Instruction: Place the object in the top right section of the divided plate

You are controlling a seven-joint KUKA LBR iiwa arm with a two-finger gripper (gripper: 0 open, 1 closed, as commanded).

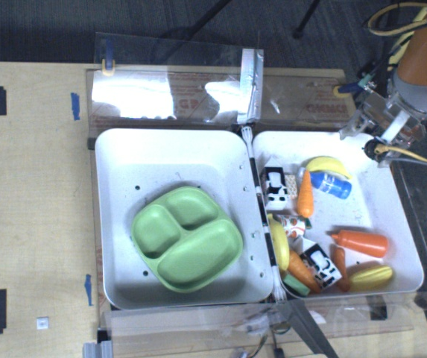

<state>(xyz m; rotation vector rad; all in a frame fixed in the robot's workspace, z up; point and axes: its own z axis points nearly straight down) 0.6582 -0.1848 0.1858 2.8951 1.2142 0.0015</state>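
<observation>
A green divided plate point(187, 237) with three sections lies in the left bin point(124, 162), and nothing rests in any section. The right bin point(392, 200) holds several toy foods: a yellow piece point(326, 165) with a blue cylinder point(333, 186) against it, an orange carrot point(305, 193), a larger orange piece point(361, 242) and a yellow banana point(278, 246). My gripper point(375, 134) hangs over the right bin's far right corner, away from the toys, below the arm's orange band point(422, 60). I see nothing held in it.
Two black-and-white blocks point(274, 188) point(322, 265) lie among the toys near the wall between the bins. Another yellow piece point(370, 276) sits at the right bin's near edge. A clear taped panel point(250, 88) stands behind the bins. Cables point(392, 17) hang near the arm.
</observation>
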